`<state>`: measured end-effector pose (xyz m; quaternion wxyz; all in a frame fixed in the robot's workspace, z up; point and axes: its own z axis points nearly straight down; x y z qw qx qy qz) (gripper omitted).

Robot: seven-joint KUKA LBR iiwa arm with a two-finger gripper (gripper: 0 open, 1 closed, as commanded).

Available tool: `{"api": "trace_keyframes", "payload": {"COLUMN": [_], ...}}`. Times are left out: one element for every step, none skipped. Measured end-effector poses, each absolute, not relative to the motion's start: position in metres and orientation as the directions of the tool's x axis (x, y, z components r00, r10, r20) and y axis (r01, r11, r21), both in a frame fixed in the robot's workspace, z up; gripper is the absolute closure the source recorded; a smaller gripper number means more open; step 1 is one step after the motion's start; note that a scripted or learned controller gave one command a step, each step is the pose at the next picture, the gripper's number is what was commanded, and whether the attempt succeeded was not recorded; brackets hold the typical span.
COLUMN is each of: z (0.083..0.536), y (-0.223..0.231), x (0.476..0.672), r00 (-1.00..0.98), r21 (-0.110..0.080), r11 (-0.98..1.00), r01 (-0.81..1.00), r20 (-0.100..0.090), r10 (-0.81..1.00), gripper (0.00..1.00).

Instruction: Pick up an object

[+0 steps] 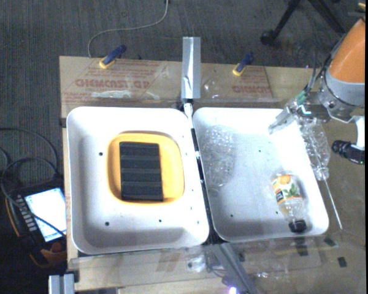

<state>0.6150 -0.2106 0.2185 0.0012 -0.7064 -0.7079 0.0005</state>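
– Fingers (281, 122): spread, by the look of it, with nothing between them. Hanging over the far right corner of the right bin (257, 228), below the orange band of the arm (349, 60).

– And the likeliest target?

– Bottle (288, 199), orange label, black cap. Lying flat on the floor of the right bin, close to the right wall and toward the near edge.

– Which way from the fingers?

– Nearer the camera and hardly to either side; almost straight along the right wall. Well apart, not touching.

– Long axis?

– Running from far to near, tilted slightly rightward, cap at the near end. Best straddled across the label, probably, which would call for a closing line across the bin, left to right.

– Anything in the way?

– Clear plastic (317, 149) against the right wall, just beside the fingers and between them and the bottle. Hard to read: transparent, outline faint. Could snag on a low pass, so probably safer to travel high and then drop.

– Elsewhere?

– More crumpled clear film (218, 152) on the left side of the same bin, well apart from the bottle. Left bin (86, 182): yellow tray (113, 164) with a black block (141, 171) on it, farther off across the divider. Tabletop (73, 78) beyond the bins, with two clamps.

– Risk?

– Round, slick body close to the wall; likely to roll or slip from an off-centre pinch.
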Motion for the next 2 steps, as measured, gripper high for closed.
{"api": "trace_keyframes", "payload": {"z": [0.145, 0.108], "y": [-0.223, -0.219], "x": [0.567, 0.547], "r00": [-0.111, -0.171], "r21": [-0.003, 0.015], "r11": [0.111, 0.171], "r01": [0.994, 0.985], "r20": [0.0, -0.001], "r10": [0.994, 0.985], "gripper": [0.0, 0.0]}}
